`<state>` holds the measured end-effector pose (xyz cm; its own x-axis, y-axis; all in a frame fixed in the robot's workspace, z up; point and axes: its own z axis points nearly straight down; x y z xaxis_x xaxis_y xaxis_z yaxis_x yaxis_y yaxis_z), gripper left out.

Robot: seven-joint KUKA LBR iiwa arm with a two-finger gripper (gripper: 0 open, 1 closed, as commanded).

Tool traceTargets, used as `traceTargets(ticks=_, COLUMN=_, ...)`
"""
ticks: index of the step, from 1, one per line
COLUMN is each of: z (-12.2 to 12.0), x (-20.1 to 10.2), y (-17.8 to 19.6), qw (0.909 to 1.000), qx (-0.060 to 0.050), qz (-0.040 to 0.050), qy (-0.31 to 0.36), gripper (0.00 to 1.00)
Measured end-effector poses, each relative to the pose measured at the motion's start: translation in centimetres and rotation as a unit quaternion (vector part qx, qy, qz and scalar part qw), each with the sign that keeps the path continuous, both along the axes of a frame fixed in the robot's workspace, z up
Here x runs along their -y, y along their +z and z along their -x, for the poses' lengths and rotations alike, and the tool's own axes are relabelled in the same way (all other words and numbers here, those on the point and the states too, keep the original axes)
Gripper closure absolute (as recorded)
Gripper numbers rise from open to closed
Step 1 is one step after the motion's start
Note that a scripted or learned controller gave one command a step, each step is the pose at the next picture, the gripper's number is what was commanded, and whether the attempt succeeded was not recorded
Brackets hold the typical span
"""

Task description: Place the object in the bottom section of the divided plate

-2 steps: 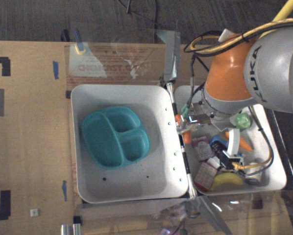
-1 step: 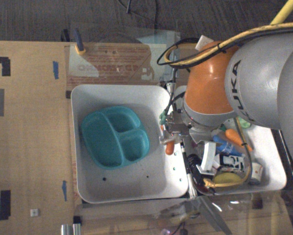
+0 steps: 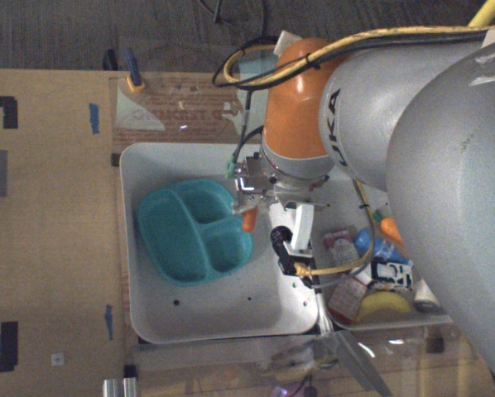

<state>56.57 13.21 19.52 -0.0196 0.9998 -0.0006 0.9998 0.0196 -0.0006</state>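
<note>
A teal divided plate (image 3: 171, 231) lies in the left white bin (image 3: 206, 317), with one long section on its left and two smaller ones on its right. My gripper (image 3: 247, 208) hangs over the plate's right rim, between the two small sections. A small orange object (image 3: 248, 220) sits pinched at its fingertips, just above the rim. The orange-banded wrist and grey arm cover the bin's upper right part.
The right bin holds a jumble: a banana (image 3: 386, 304), a red packet (image 3: 347, 298), a blue item (image 3: 363, 241), a pink-labelled pack (image 3: 340, 240) and an orange piece (image 3: 390, 227). A black cylinder (image 3: 281, 247) with a yellow cable hangs off the wrist.
</note>
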Motion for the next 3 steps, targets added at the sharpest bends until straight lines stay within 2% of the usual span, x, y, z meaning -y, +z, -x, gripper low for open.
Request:
traceTargets(ticks=1, z=1.1, x=-7.1, y=2.0, qw=1.0000, qx=0.001, qz=-0.0002, qy=-0.007, gripper=1.00)
traceTargets(ticks=2, z=3.8, x=-8.5, y=2.2, qw=0.9743, qx=-0.001, qz=-0.0003, qy=0.225, gripper=1.00)
traceTargets(ticks=3, z=3.8, x=-8.4, y=2.2, qw=0.9745, qx=-0.001, qz=-0.0003, qy=0.224, gripper=0.00)
